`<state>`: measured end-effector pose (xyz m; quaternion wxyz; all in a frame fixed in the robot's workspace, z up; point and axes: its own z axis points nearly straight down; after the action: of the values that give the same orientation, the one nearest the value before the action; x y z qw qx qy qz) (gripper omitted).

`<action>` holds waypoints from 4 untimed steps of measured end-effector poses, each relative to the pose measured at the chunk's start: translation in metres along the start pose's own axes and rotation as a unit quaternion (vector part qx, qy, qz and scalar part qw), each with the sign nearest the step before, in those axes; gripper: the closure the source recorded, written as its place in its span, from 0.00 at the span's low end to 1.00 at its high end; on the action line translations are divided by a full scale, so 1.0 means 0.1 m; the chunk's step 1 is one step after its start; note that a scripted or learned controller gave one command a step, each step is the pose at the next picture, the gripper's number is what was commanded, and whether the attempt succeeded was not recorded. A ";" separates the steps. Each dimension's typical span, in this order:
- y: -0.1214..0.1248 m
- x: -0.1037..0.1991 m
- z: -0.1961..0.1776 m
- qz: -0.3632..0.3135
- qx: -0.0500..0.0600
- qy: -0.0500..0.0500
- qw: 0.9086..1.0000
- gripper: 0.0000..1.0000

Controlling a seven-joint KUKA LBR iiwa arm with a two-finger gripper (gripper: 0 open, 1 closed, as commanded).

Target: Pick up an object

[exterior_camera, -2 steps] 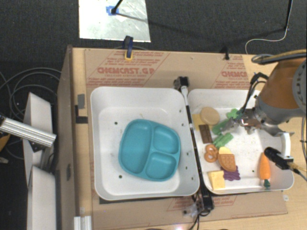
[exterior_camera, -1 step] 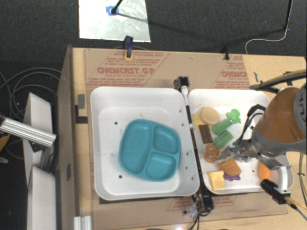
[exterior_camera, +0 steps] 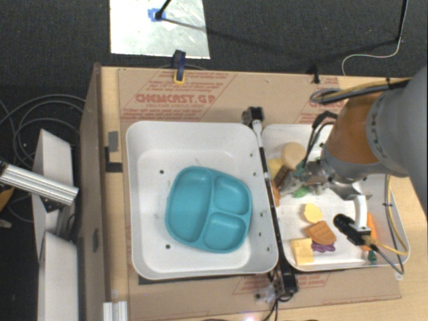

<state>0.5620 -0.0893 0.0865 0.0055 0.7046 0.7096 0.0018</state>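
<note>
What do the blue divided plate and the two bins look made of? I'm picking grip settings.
The blue divided plate looks like smooth moulded plastic: even colour, soft sheen, rounded compartment ridges. The left bin and right bin look like matte white plastic with rounded rims, though painted metal can't be ruled out.

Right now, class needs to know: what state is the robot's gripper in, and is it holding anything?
Gripper: low in the right bin among the small items; open, shut or holding something cannot be told from this view.
</note>
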 end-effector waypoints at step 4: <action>-0.31 -0.33 -0.09 0.003 0.009 0.004 1.000 0.00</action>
<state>0.5307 -0.1225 0.0955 -0.0037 0.7068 0.7074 -0.0015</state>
